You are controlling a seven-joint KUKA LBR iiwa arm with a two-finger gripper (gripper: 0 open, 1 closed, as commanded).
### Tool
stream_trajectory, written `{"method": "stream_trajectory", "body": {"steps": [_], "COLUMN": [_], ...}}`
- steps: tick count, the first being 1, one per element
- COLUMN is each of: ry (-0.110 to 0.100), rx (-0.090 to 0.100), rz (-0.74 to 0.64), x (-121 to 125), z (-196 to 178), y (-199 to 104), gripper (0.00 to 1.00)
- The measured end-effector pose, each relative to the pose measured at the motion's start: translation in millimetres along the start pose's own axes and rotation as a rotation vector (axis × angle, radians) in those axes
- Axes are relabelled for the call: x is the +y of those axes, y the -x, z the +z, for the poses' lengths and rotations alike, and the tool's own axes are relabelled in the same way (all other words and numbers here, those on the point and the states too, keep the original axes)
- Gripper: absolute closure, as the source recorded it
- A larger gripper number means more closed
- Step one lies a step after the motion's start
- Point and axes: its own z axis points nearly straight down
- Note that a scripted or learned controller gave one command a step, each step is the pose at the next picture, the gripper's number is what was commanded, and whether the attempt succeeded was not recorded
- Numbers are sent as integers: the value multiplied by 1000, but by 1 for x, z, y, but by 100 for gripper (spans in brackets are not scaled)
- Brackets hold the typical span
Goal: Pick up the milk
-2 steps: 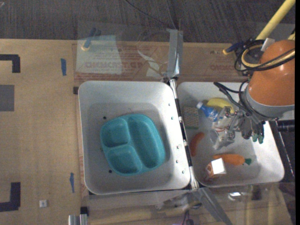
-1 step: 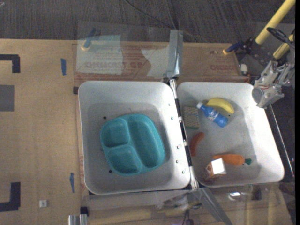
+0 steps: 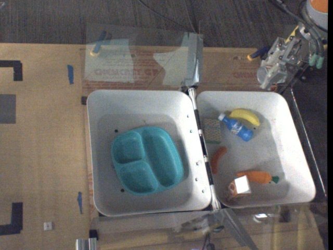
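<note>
The milk (image 3: 240,185) is a small carton with a white top and brownish sides. It stands near the front wall of the right bin (image 3: 296,139), touching the left end of an orange carrot (image 3: 258,177). My gripper (image 3: 268,76) hangs above the bench beyond the right bin's far right corner, well away from the milk. Nothing shows in it.
The right bin also holds a yellow banana (image 3: 245,116), a blue bottle (image 3: 237,127) and a reddish sausage (image 3: 218,159). A teal divided plate (image 3: 147,160) lies in the left bin (image 3: 99,139). A clear plastic sheet (image 3: 140,61) lies behind the bins.
</note>
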Motion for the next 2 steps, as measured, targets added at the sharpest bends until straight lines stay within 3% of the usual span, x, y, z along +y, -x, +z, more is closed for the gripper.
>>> {"method": "stream_trajectory", "body": {"steps": [1, 2], "ry": [2, 4], "rx": [-1, -2], "rz": [-240, -484], "x": [76, 166], "z": [-9, -62], "y": [-18, -56], "gripper": [100, 100]}}
